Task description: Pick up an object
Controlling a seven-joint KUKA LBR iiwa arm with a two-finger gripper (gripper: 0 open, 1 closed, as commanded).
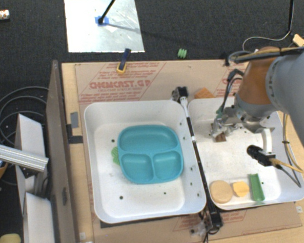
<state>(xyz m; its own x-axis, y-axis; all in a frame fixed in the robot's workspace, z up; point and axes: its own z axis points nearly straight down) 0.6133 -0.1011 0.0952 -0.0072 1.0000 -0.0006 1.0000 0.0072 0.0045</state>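
Camera view: pincer [221, 131] over right bin [215, 155]

arm [288, 79]: grey, rounded casing | orange band above wrist | thin dark cables (looped alongside) | gripper [220, 131]: metallic

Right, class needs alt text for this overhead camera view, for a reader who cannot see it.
A grey robot arm reaches from the right, its gripper low over the right bin, which holds a tan disc and green block. The left bin holds a teal divided plate.
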